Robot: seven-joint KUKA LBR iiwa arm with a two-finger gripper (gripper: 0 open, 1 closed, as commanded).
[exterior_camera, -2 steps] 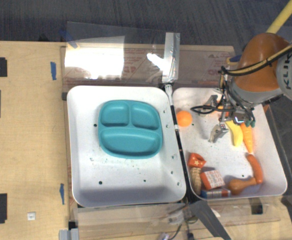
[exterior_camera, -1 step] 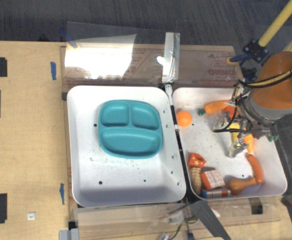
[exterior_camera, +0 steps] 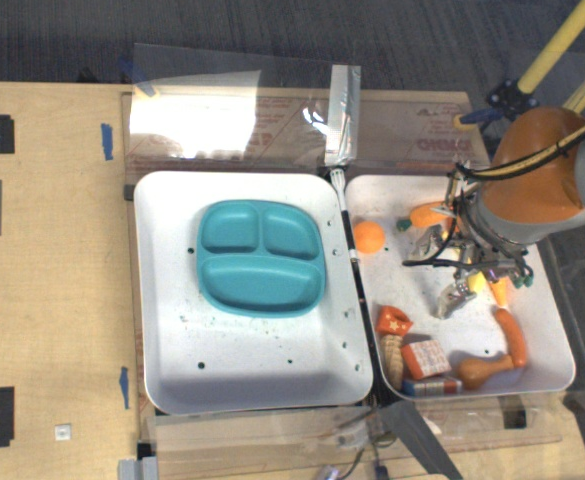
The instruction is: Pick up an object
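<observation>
Wooden desk under two white bins | near rim of right bin: box, sausage crowded together | my gripper mid-bin, fingers hidden (can't tell if parted) | risk: closing on bare floor, or nudging orange ball away | teal tray farther left

Divided plate in left bin; ball in right bin
</observation>
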